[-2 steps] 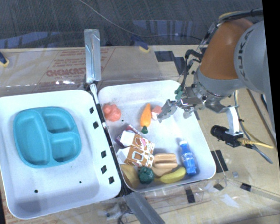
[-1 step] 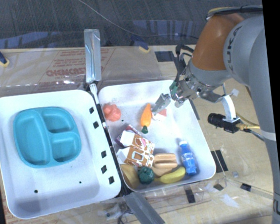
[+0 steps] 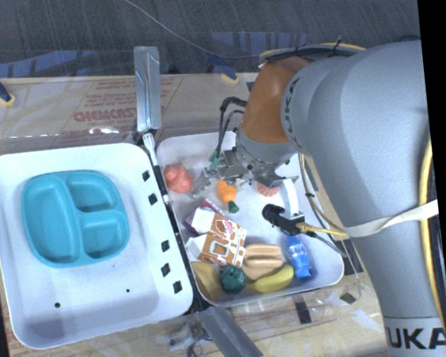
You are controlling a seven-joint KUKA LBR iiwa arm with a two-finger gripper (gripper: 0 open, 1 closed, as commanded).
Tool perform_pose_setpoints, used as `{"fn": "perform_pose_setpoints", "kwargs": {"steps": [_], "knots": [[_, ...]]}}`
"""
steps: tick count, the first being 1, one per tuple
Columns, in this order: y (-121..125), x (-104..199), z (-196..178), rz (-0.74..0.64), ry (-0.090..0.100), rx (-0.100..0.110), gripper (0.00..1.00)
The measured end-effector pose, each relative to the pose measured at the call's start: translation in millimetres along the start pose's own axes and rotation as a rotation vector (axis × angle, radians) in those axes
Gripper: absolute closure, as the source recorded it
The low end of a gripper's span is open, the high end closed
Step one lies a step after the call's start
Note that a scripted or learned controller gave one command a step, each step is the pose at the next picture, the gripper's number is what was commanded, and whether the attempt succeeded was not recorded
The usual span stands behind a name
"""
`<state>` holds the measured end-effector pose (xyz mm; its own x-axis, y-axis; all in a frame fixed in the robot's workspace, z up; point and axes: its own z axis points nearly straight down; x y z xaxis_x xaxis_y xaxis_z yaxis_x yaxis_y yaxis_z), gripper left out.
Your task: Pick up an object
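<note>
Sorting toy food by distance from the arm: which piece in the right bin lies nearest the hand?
The small orange carrot-like piece, just below the hand; the banana and hot dog lie at the bin's near end.

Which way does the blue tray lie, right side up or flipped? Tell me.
Right side up. The blue tray lies flat in the left bin, its three hollow compartments facing up toward the camera, with nothing in them.

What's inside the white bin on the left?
A blue divided tray lies inside the left bin. Whatever is under the tray is covered and can't be seen.
</note>
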<state>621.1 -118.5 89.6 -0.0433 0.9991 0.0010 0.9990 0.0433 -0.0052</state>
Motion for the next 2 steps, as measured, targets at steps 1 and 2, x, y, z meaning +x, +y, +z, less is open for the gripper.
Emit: {"fn": "perform_pose_setpoints", "kwargs": {"steps": [1,2], "knots": [[-1,1,-6,-0.004,0.002,0.008,1.0],[-17,66,-105,-0.187,-0.001,-0.004,1.0]]}}
